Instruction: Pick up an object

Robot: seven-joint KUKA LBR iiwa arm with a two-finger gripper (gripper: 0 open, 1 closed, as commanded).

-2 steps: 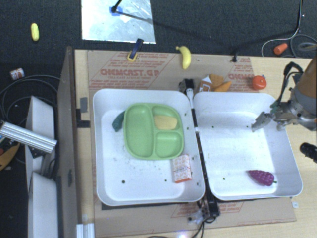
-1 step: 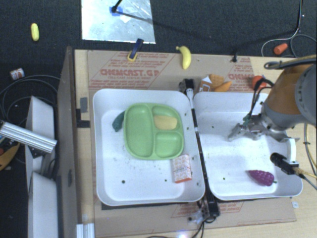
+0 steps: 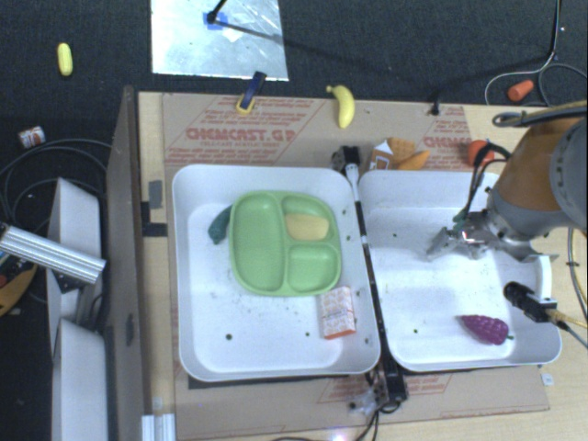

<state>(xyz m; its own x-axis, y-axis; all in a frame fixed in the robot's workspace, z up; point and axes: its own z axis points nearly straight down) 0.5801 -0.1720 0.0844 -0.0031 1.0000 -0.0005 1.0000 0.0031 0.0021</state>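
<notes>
White bins: two, the left bin [image 3: 197,338] and the right bin [image 3: 404,338], side by side left of the gripper [image 3: 447,243].
Green divided plates: one [image 3: 276,255], in the far bin.
Yellow pieces on that plate: one [image 3: 308,225].
Small cartons: one [image 3: 337,312].
Dark green pieces: one [image 3: 219,224].
Purple grape bunches: one [image 3: 484,328], nearest the gripper.
Bananas: one [image 3: 344,105], beyond the bins.
</notes>
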